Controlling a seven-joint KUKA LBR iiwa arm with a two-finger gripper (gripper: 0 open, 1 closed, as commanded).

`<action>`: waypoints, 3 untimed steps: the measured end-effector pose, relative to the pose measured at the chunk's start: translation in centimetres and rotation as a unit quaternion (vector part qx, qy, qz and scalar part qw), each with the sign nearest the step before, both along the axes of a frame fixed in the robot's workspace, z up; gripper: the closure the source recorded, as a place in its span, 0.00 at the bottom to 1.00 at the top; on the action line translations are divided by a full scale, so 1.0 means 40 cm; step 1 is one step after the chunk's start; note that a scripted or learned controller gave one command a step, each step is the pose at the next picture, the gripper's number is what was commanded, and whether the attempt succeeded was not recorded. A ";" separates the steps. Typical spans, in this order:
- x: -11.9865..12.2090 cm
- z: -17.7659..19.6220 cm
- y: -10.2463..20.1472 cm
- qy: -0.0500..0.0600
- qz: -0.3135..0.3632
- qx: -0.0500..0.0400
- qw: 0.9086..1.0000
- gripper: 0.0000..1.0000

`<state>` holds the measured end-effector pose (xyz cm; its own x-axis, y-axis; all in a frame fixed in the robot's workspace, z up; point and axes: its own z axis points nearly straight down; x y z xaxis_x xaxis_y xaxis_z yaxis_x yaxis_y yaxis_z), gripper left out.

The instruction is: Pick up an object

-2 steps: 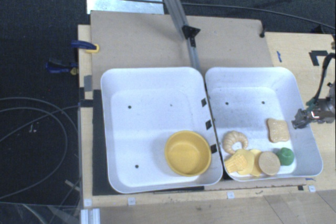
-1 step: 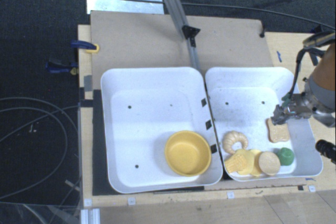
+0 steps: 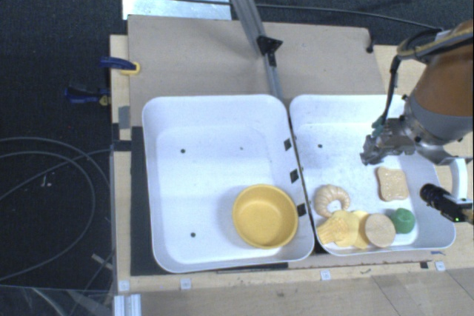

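My gripper (image 3: 375, 152) hangs over the right bin (image 3: 333, 122), near its right side, just above and left of a tan slice of toast (image 3: 391, 183). Nothing shows between its fingers. Along the bin's front lie a pale croissant (image 3: 331, 198), a yellow waffle-like piece (image 3: 337, 228), a round tan disc (image 3: 380, 230) and a small green item (image 3: 404, 220). A yellow bowl (image 3: 264, 215) sits in the front right of the left bin (image 3: 200, 129).
A grey slanted pole (image 3: 248, 7) runs from the top of the view down to the joint between the bins. The arm's orange band (image 3: 444, 81) fills the right edge. Blue clamps (image 3: 111, 66) sit at the bench's left edge.
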<state>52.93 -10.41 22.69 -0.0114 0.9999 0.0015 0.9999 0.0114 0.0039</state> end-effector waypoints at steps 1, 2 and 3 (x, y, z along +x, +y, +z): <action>0.049 0.028 0.124 0.000 0.000 0.000 1.000 1.00; 0.098 -0.001 0.247 0.001 0.000 0.000 1.000 1.00; 0.133 -0.013 0.356 0.001 -0.001 0.000 1.000 1.00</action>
